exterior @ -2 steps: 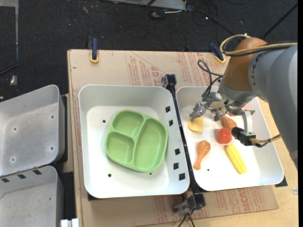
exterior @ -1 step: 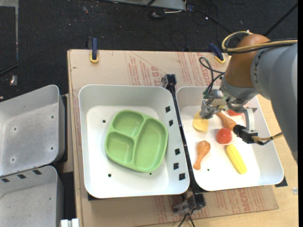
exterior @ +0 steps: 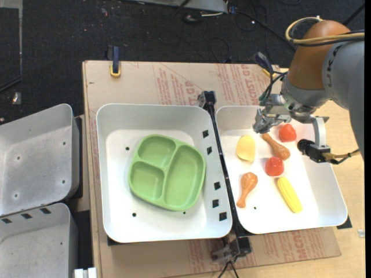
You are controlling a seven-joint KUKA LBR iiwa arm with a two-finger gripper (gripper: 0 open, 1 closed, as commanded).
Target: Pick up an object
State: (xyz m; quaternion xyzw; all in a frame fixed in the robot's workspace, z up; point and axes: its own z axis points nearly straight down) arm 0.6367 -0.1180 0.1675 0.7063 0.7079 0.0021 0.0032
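The right bin (exterior: 324,210) holds several toy foods: a pale yellow piece (exterior: 246,148), a brown drumstick (exterior: 276,146), a red tomato (exterior: 287,133), a second red tomato (exterior: 274,166), an orange drumstick (exterior: 247,188) and a yellow corn cob (exterior: 289,194). My gripper (exterior: 265,122) hangs at the bin's far edge, just above the upper end of the brown drumstick and left of the first tomato. Nothing shows between its fingers.
The left bin (exterior: 116,213) carries a green divided plate (exterior: 167,171). A black divider (exterior: 215,155) separates the bins. The arm (exterior: 324,62) comes in from the upper right. Grey trays (exterior: 35,155) lie off the bench to the left.
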